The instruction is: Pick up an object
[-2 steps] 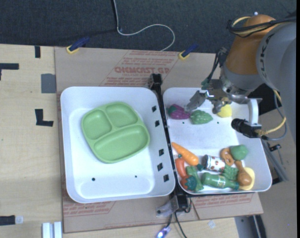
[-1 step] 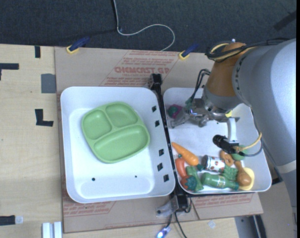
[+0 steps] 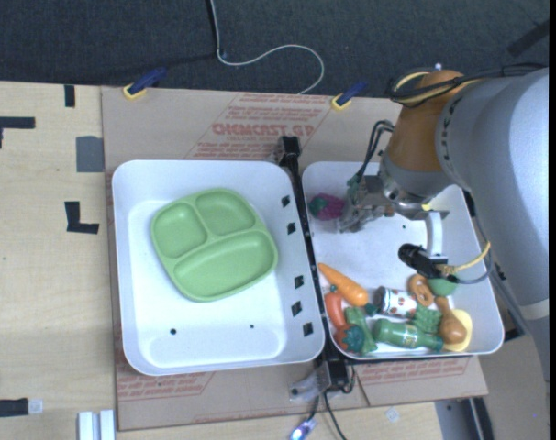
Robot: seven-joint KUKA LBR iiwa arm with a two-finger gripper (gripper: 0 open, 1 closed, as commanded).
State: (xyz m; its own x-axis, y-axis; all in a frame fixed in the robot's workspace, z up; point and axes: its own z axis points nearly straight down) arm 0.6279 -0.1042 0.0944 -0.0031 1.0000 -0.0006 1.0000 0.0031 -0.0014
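My gripper is low in the upper left part of the right bin, under the orange band of the wrist. Just to its left lies a small magenta and green toy, close to the gripper or touching it; I cannot tell which. Along the bin's front edge there is a pile of toy food: an orange carrot, a green bottle, a small white jar, a green leafy piece and yellow-brown pieces.
The left bin holds a green divided plate. A black divider runs between the two bins. The grey arm covers the right bin's far right side. The bins stand on brown cardboard.
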